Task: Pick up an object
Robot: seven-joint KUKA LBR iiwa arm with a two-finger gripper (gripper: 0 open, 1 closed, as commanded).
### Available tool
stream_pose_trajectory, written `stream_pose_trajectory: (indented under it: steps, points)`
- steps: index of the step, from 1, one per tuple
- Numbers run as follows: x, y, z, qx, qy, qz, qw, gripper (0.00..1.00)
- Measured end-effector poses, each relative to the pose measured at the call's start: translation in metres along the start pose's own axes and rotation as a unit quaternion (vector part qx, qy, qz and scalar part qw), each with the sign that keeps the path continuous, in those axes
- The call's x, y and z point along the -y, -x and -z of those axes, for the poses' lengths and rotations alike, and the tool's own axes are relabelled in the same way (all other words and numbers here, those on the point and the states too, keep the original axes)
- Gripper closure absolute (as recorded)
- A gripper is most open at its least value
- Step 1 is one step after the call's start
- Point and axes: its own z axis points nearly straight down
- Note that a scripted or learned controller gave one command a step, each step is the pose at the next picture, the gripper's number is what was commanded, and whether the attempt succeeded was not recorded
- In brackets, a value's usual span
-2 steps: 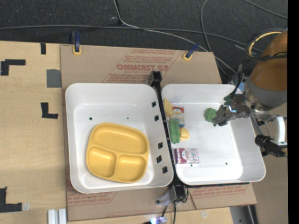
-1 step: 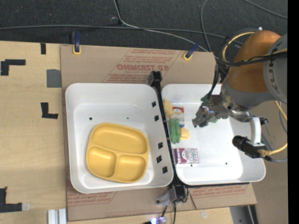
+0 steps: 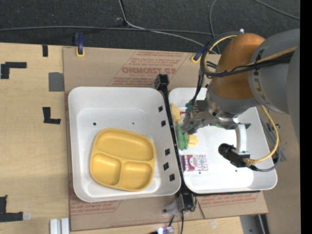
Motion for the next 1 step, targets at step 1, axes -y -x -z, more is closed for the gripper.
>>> stream_pose_trajectory:
  steps: [1]
  points:
    - [0.0024, -0.0571, 0.0092, 0.0, 0.001, 0.0, 1.0, 1.0]
